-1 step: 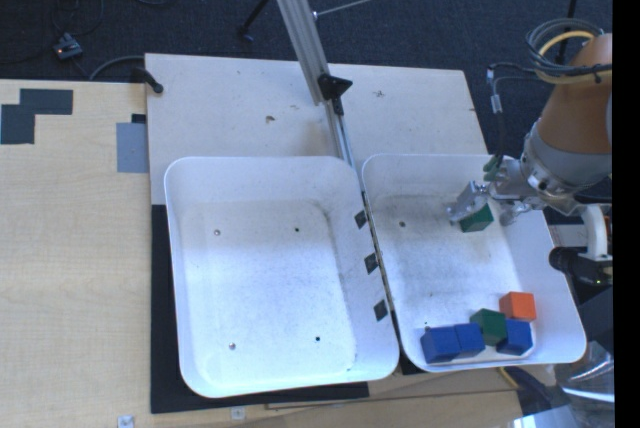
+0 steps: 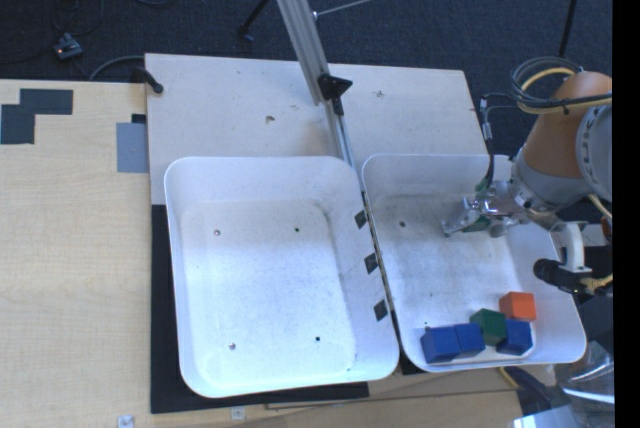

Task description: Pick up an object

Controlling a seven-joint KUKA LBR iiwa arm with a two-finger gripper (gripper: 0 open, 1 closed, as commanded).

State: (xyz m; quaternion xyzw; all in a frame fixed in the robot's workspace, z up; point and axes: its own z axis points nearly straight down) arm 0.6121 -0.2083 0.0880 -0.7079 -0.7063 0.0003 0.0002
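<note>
Several blocks lie huddled in the right bin's (image 2: 400, 186) near right corner: a large blue block (image 2: 451, 342), a green block (image 2: 490, 321), a small blue block (image 2: 516, 336) and an orange block (image 2: 518, 305). My gripper (image 2: 470, 219) hangs over the middle right of that bin, well behind the blocks, pointing left. Its metal fingers look close together with nothing between them.
The left bin (image 2: 200, 186) sits beside the right one, with black clips (image 2: 371, 262) along the shared rim. A slanted aluminium rail (image 2: 300, 26) rises behind the bins. The arm's orange band (image 2: 560, 126) is at the right edge.
</note>
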